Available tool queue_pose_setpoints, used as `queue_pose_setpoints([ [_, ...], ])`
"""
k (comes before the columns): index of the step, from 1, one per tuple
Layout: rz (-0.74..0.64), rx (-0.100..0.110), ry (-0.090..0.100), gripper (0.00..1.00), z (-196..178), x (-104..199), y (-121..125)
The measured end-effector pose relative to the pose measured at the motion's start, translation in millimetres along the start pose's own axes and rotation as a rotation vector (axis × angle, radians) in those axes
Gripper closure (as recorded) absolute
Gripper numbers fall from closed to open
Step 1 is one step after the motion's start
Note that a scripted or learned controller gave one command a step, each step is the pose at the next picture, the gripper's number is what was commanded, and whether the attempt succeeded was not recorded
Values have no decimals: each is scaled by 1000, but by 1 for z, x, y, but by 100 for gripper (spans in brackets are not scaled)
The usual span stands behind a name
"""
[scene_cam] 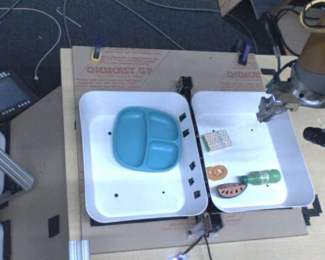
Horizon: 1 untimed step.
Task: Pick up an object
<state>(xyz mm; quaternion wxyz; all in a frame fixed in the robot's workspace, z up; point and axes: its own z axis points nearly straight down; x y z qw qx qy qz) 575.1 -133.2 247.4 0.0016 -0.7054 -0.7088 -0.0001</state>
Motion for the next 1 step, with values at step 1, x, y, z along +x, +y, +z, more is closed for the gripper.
queue_pose_setpoints([
  [1, 0, 1, 1, 100, 11, 53, -21],
])
